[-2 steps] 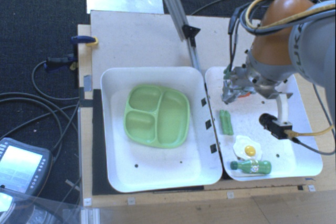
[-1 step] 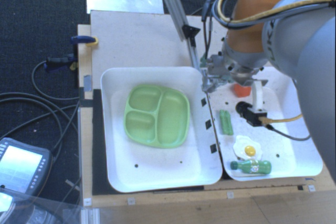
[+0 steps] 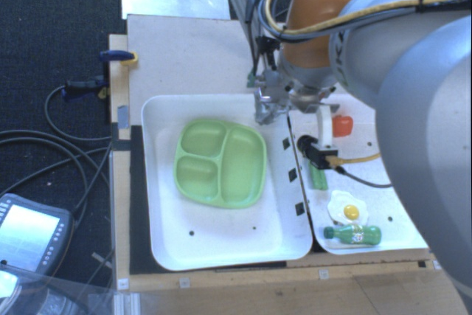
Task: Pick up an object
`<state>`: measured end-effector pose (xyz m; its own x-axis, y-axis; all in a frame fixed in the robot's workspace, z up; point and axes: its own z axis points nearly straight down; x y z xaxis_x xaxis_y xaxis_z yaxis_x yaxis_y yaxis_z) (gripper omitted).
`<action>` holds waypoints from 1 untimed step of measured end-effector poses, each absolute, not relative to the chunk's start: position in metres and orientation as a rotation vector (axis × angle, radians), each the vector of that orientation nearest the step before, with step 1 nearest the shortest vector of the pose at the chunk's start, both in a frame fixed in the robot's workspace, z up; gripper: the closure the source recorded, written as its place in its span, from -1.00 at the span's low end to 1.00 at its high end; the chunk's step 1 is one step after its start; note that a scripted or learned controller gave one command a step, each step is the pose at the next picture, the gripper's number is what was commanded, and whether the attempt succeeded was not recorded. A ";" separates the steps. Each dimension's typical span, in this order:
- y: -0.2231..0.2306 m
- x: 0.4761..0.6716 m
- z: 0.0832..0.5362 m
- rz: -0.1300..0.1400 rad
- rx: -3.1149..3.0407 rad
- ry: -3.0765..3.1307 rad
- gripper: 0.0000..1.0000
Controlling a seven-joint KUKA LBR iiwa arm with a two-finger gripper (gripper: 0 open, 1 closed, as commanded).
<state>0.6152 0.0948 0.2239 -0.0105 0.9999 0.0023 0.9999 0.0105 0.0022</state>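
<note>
From above, the grey arm (image 3: 413, 77) with its orange band (image 3: 321, 7) fills the upper right and hides much of the right bin (image 3: 409, 232) — only that bin's near corner and a strip along its left wall can be seen. The claw (image 3: 289, 108) hangs over the ridge where the two bins meet, near their far edge; its metal parts merge with the wrist and cables, so I cannot tell whether it is open or closed, and nothing can be seen between its tips.

The left bin (image 3: 158, 232) is a shallow white tray with rounded corners. In it lies a pale green divided plate (image 3: 221, 162), smooth plastic, with three compartments, well apart from the claw.

In the right bin, a small orange block (image 3: 342, 126) peeks out just beside the claw's white part. A green stick-like piece (image 3: 318, 177) lies by the dividing wall, partly under a black fitting (image 3: 313, 151) with a yellow cable. Nearer the front sit a toy fried egg (image 3: 348, 208) — white with a yellow yolk — and, touching or just below it, a small green bottle (image 3: 354, 234) on its side.

The tabletop (image 3: 184, 48) is pale speckled board. At its left edge a blue-handled clamp (image 3: 118, 57) grips it, and black cables (image 3: 44, 147) trail over dark carpet toward a handheld screen (image 3: 26, 232), cut off at the frame's corner.
</note>
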 end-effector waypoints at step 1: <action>0.091 0.615 0.224 -0.001 -2.214 -2.231 -1.00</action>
